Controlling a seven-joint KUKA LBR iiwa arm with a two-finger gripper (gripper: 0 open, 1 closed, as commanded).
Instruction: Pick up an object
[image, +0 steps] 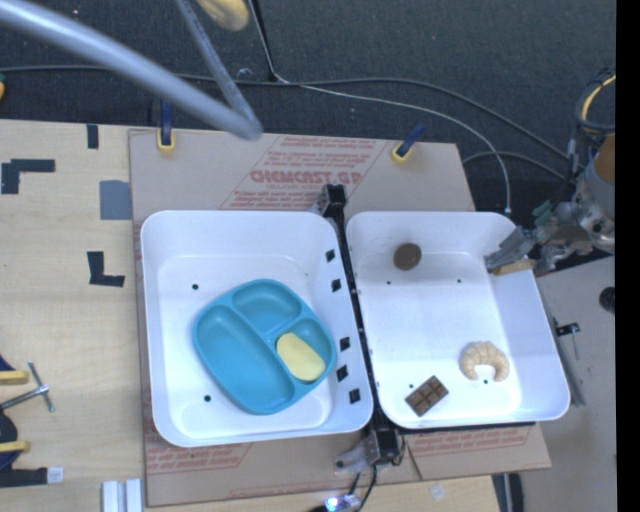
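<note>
- Gripper (510, 258): at the right bin's (520, 330) far right rim; jaw state cannot be told.
- Right bin contents: brown ball (407, 257), croissant (484, 361), chocolate piece (427, 396).
- Left bin (165, 300): blue tray (245, 345) bearing a yellow item (301, 357).
- Bins rest on cardboard (300, 175) over a wooden bench (60, 300).

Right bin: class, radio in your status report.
Hand at right bin rim, holding nothing. Croissant, chocolate piece, brown ball untouched. Path clear.

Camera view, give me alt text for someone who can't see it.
The gripper sits at the right bin's upper right rim, above a round brown piece, a croissant and a chocolate bar. The left bin holds a blue divided tray with a yellow item.
</note>
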